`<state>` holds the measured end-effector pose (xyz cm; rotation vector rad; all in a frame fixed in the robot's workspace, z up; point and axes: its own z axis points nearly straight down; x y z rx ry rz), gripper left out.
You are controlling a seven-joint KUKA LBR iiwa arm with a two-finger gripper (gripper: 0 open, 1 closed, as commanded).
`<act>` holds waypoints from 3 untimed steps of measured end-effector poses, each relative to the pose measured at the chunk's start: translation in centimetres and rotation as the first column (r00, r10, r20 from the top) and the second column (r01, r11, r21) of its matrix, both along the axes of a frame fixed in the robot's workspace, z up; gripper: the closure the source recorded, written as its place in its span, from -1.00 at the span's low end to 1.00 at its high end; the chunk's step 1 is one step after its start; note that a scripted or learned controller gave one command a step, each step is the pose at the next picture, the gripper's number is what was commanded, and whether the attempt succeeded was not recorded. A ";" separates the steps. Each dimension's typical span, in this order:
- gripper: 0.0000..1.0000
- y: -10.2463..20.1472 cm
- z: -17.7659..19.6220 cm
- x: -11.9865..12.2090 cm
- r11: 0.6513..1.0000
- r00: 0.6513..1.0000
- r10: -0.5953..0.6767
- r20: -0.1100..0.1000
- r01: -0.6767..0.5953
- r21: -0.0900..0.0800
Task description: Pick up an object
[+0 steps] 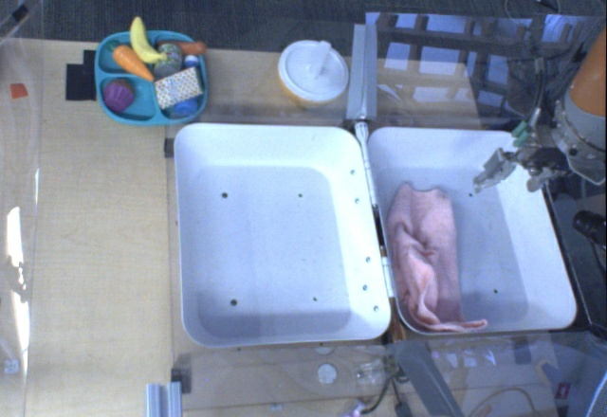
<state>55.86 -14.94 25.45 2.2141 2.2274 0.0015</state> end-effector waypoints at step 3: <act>-1.00 1.0 -16.3 1.2 0.999 0.999 0.046 0.005 -0.046 -0.001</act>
